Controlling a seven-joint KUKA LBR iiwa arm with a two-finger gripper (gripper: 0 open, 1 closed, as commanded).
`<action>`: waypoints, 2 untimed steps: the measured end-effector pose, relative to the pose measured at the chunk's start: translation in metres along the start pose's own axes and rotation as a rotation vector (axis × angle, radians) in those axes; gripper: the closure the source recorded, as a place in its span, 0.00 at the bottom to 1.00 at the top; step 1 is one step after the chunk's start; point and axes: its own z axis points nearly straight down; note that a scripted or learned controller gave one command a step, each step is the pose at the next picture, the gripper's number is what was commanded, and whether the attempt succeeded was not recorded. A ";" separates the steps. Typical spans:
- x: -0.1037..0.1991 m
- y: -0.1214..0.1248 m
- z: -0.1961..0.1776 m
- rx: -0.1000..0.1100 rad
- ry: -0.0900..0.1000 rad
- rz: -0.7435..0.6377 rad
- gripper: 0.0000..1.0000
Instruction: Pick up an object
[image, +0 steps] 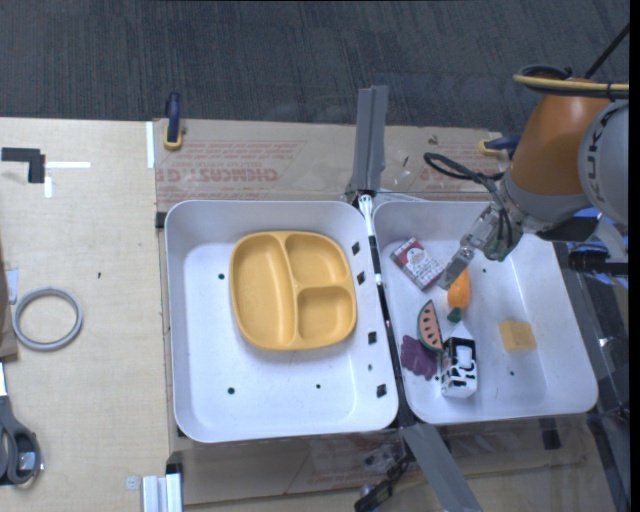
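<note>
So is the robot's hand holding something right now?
Gripper: low in the right bin, just above the carrot. Cannot be told whether it's open, shut or holding anything.

The grey arm with the orange band (560, 140) is cut off by the right edge, its upper links out of frame. The two-finger gripper (458, 272) is too small and blurred to tell how its fingers stand, and it hides the top of the small orange object (459, 293). The print on the red-and-white packet (416, 263) is illegible. The metal scissors (17, 452) run off the left edge.
</note>
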 end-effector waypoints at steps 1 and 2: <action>-0.016 -0.038 0.010 0.000 0.001 0.069 0.00; 0.023 -0.049 0.038 0.001 0.002 0.034 0.00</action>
